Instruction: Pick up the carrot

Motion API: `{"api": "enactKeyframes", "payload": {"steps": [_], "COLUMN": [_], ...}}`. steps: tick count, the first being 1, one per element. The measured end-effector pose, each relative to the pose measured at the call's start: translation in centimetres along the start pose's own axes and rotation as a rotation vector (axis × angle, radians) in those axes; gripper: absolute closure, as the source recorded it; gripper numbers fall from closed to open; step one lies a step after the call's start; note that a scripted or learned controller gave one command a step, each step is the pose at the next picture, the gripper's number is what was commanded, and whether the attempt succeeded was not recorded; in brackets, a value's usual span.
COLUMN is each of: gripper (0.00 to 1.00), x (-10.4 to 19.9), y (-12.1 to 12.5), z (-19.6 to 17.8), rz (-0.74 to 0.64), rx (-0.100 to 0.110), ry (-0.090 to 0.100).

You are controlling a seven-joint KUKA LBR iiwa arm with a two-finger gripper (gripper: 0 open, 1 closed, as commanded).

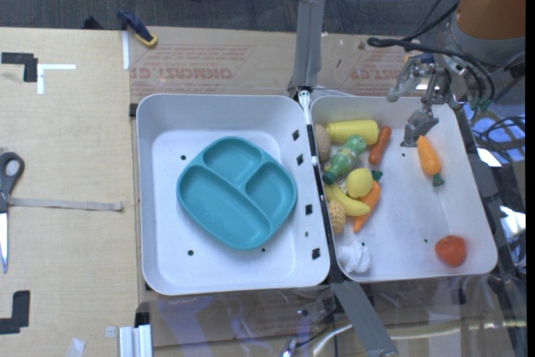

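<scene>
Carrot [428, 156] lies in the right bin [468, 180], near its far right wall, well apart from the toy-food pile by the divider. Gripper [417, 128] sits just above-left of the carrot's top end, fingertip touching or nearly so; can't tell if it's released or clenched, and nothing is seen between the tips. Carrot's long axis runs top-left to bottom-right, away from the gripper. Smooth orange plastic, tapered, w/ a small green nub at its lower end. Prob needs a short shift along that axis.
</scene>
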State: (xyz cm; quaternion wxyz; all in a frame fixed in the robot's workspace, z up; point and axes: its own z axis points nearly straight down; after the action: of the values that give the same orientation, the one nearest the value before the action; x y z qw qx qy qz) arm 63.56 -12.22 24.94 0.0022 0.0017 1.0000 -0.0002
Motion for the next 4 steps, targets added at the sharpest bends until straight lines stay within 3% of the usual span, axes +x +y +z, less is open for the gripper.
{"api": "enactKeyframes", "payload": {"steps": [1, 2, 3, 4], "gripper": [0.0, 0.0, 1.0, 1.0], "x": [1.8, -0.7, -0.9, 8.0], "y": [-8.5, -9.9, -9.9, -9.9], "z": [5.3, 15.5, 14.3, 10.0], "rz": [-0.061, -0.063, -0.066, -0.041], "rx": [0.0, 0.001, 0.004, 0.001], "ry": [0.001, -0.002, -0.009, 0.0]}}
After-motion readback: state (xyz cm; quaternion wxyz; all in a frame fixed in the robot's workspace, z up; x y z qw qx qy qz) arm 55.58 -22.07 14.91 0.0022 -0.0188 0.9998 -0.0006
